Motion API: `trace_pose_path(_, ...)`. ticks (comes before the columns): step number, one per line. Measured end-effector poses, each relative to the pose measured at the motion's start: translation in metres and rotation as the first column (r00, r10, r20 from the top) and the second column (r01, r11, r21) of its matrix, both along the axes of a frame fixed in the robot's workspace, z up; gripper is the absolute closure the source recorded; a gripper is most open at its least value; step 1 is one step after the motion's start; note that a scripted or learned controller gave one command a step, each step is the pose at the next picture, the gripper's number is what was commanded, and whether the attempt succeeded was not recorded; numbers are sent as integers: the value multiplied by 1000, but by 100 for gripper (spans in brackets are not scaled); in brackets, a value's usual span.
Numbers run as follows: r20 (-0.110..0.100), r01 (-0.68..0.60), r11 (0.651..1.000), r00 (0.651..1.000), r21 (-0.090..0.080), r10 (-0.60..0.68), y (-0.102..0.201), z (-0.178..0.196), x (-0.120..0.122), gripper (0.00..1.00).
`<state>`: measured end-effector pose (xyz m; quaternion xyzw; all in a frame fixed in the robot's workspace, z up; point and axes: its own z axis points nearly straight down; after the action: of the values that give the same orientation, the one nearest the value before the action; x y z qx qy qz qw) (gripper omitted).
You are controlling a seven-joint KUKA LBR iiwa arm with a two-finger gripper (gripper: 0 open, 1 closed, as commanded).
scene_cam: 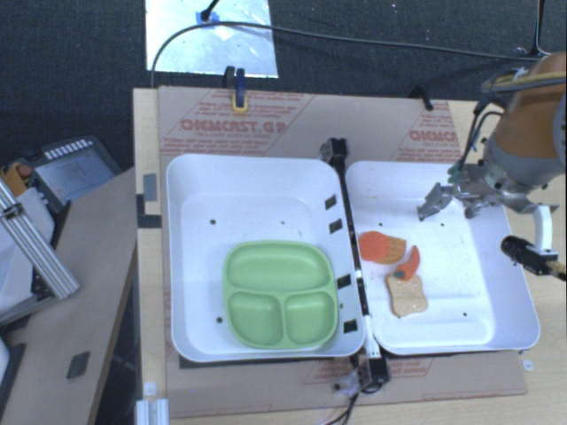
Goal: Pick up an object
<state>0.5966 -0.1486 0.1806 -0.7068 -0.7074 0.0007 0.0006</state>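
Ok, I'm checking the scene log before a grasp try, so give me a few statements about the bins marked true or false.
1. The green tray lies in the left bin. True.
2. The orange toy lies in the left bin. False: it is in the right bin.
3. The gripper holds the tan toy. False: the toy lies on the bin floor, apart from it.
4. The gripper is over the right bin. True.

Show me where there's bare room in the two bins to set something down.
Left bin: bare strip behind the green tray. Right bin: bare right of the tan piece; crowded at the orange piece, red piece, and under the gripper.
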Motion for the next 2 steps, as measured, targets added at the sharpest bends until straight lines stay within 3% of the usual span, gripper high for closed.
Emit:
trace_pose_path(1,-1,0,1000,1000,1,0,0,-59,-8,0)
trace_pose_path(2,6,-1,1000,1000,-1,1,0,-45,-6,100)
